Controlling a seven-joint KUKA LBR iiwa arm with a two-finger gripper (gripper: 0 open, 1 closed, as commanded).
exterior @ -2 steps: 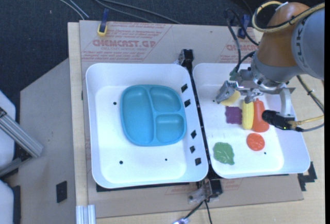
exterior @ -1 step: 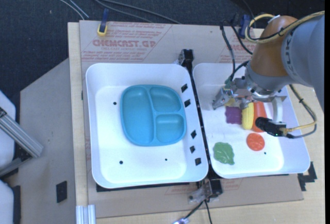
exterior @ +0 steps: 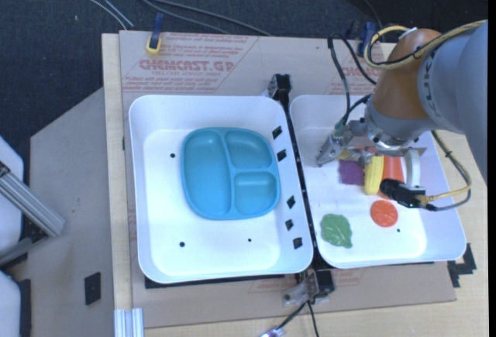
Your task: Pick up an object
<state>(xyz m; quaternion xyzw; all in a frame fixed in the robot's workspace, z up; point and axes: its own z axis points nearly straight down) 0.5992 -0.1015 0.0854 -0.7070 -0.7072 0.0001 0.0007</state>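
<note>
The right bin (exterior: 434,246) holds several small toy foods. A purple piece (exterior: 351,173) lies beside a yellow corn-like piece (exterior: 374,175) and an orange stick (exterior: 394,168). Nearer the front are an orange-red round piece (exterior: 384,214) and a green leafy piece (exterior: 336,230). My gripper (exterior: 339,151) hangs low over the bin's left middle, just up and left of the purple piece. I see nothing held in it. The wrist hides the bin floor behind it.
The left bin (exterior: 155,250) holds a blue divided plate (exterior: 230,172). A black divider with clips (exterior: 291,173) separates the bins. A yellow and black cable (exterior: 434,200) runs from the wrist across the right bin. Cardboard lies under both bins.
</note>
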